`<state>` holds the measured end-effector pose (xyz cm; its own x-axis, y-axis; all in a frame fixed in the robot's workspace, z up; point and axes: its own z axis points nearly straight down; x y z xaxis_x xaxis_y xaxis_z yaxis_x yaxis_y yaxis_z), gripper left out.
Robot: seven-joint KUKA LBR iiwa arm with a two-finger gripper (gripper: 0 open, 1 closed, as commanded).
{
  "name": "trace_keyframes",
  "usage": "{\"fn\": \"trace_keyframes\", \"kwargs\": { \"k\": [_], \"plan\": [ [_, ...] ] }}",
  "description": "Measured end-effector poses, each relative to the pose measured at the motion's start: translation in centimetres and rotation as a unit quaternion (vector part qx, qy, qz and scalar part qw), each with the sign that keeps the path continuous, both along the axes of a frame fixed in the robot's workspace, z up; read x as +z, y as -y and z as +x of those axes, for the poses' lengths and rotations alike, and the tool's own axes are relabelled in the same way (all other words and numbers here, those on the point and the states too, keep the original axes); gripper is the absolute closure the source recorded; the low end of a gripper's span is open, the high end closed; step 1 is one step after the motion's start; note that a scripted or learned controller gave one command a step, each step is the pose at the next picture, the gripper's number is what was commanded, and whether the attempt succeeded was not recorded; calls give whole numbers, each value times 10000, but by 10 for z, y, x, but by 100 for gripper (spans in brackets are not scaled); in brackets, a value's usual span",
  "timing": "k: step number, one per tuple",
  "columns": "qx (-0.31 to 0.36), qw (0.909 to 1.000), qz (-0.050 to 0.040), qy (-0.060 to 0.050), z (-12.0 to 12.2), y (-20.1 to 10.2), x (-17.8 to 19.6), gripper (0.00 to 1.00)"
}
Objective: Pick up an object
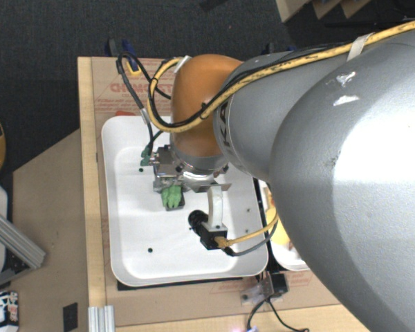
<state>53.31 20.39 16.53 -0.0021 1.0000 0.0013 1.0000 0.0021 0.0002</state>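
Note:
A small green object [171, 198] lies in the left white bin [128, 241], near its middle. My gripper [167, 180] hangs directly over it, its metal tip at the object's upper edge. Whether the object is touched or held cannot be told from this angle. The grey arm with its orange band [197, 102] reaches in from the right and hides the bin's right part.
A black cable plug [204, 232] and a white bracket [215, 209] on the arm hang low over the bin beside the green object. A sliver of the right bin [290, 256] shows under the arm, with something yellow [285, 235] in it. Cardboard bench edge [90, 185] runs along the left.

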Motion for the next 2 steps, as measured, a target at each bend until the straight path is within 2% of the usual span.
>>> {"fn": "trace_keyframes", "kwargs": {
  "k": [1,2],
  "plan": [
    [1,10000,-2,1,-1,-22,11,100],
    [-8,10000,6,67,84,-20,91,100]
  ]
}}
